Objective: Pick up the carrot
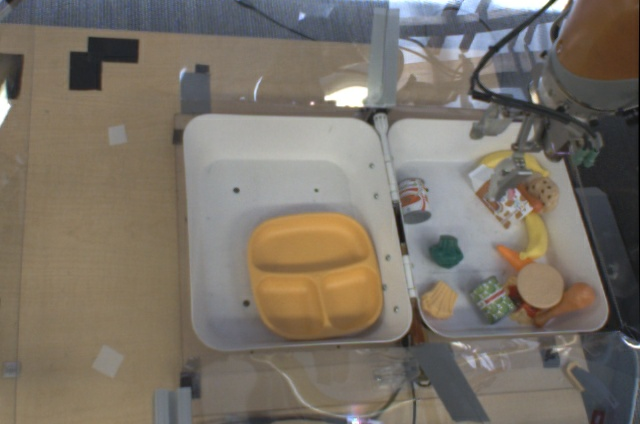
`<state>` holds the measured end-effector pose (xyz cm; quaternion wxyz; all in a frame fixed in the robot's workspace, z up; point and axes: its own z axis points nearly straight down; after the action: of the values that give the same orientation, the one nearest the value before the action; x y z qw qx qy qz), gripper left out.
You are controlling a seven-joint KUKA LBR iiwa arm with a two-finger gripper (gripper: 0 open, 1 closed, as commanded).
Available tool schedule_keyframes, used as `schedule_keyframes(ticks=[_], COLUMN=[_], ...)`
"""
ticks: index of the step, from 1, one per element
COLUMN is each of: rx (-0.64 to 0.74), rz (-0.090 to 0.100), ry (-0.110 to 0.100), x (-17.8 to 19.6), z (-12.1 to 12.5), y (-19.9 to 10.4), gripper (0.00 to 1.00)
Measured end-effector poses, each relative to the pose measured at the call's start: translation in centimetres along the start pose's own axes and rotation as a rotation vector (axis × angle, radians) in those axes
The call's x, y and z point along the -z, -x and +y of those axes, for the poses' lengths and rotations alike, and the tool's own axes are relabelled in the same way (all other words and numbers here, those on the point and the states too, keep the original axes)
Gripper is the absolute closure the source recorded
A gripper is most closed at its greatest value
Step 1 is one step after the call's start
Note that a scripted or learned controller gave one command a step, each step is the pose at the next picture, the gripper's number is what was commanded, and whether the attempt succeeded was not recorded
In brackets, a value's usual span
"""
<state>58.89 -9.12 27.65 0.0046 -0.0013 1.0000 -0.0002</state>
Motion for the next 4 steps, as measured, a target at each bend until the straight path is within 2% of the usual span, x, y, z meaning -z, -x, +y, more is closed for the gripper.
schedule_keyframes(ticks=[1, 2, 3, 4], rx=[-0.023, -0.013, -0.006, 0.266], rz=[0.005, -0.012, -0.018, -0.006], ry=[0.0, -0.003, -0.004, 0.0], x=[-5.5, -18.5, -17.3, -8.8], z=[-1.6, -3.3, -3.2, 1.6], y=[-8.6, -4.1, -3.8, 1.2], gripper=[0.0, 0.0, 1.0, 1.0])
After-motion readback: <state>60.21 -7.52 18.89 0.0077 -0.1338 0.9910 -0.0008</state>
